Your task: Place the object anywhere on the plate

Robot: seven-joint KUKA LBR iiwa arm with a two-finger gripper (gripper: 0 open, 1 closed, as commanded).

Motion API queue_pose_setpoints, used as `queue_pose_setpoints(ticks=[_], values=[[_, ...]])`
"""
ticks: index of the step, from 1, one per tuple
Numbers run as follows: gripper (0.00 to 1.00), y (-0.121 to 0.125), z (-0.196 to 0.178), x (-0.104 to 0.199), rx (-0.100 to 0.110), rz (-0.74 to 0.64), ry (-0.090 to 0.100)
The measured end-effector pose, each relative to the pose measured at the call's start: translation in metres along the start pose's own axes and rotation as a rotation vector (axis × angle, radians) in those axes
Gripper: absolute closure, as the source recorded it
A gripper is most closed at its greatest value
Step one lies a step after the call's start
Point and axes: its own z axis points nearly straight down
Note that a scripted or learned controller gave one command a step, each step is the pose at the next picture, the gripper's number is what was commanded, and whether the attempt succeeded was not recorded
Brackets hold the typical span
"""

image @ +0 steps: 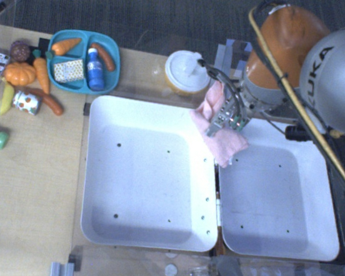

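The pink cloth hangs from the gripper, pinched between its closed fingers, over the seam between the left bin and right bin. Judged soft, light and limp; a bunched fold offers the securest hold.

Grey arm (KUKA lettering), orange band, yellow cable.

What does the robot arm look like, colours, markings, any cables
The arm has rounded glossy grey casings, one lettered KUKA in black, and an orange band above the wrist. A yellowish cable and a black one run along it. The pincer is small, dark metal.
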Motion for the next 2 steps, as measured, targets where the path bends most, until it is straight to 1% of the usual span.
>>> queue_pose_setpoints(ticks=[1, 2], values=[[1.0, 0.043, -0.013, 0.033, -0.001, -0.402, 0.0], [1.0, 0.083, -0.005, 0.072, -0.002, -0.511, -0.001]])
